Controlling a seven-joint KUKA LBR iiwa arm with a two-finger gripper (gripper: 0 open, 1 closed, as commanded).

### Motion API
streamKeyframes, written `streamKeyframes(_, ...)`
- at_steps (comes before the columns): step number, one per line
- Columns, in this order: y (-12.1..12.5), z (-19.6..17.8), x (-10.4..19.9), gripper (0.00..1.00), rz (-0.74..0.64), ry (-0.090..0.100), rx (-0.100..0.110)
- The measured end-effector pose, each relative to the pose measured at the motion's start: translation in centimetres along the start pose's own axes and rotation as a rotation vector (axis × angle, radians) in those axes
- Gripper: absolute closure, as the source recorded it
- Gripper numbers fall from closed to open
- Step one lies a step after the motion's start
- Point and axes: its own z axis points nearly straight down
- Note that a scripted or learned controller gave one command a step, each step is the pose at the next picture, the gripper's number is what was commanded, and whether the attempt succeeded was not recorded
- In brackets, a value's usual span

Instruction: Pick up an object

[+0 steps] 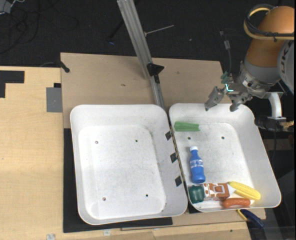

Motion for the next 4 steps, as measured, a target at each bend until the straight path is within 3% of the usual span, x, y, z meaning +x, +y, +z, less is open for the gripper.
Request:
streamKeyframes(1,0.1,-0.3,0.0,0.00,-0.002,-0.001,-0.004)
streamKeyframes(3,0.6,11.3,-0.4,0.00,-0.002,0.000,0.001)
streamKeyframes(4,0.8,13.3,-0.4,0.00,-0.003,-0.002,-0.008)
